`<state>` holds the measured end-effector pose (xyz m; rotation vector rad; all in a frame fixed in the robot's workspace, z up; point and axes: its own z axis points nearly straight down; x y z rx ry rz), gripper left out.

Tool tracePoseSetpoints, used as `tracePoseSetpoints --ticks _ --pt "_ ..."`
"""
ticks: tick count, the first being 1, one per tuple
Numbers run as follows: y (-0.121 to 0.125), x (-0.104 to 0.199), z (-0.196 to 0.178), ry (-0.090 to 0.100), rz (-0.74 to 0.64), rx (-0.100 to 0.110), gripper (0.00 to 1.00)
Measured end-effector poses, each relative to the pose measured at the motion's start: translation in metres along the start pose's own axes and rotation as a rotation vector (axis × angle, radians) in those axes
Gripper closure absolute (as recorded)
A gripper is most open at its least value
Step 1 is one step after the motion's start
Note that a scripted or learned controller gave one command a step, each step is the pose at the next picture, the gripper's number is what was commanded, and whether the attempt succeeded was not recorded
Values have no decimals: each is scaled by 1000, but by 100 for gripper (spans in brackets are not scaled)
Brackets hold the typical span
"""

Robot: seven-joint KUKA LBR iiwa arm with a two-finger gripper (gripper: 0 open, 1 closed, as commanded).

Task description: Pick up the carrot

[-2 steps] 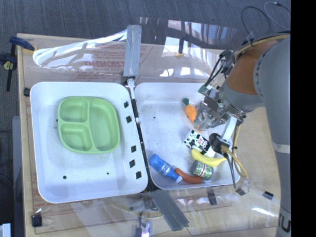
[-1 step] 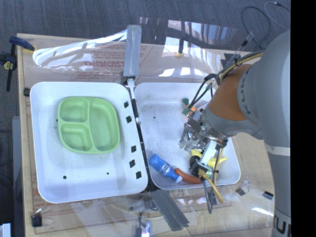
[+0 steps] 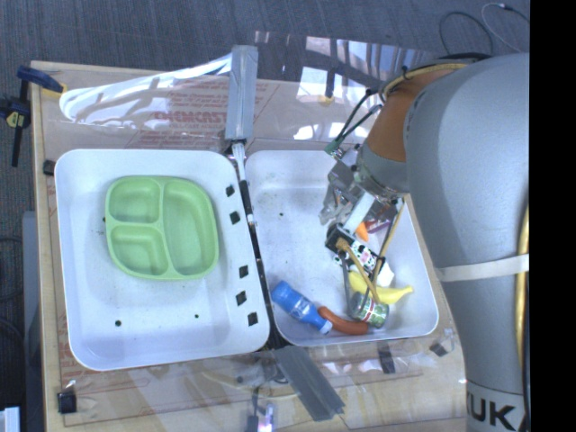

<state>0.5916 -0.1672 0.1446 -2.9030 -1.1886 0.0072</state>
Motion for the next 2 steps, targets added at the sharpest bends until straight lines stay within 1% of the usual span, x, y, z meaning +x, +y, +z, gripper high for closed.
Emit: tracePoseSetpoints --ticks 1,2 --pt "-31 -39 -49 1 167 2 100" --pt "-84 -10 -47 -1 118 0 100"
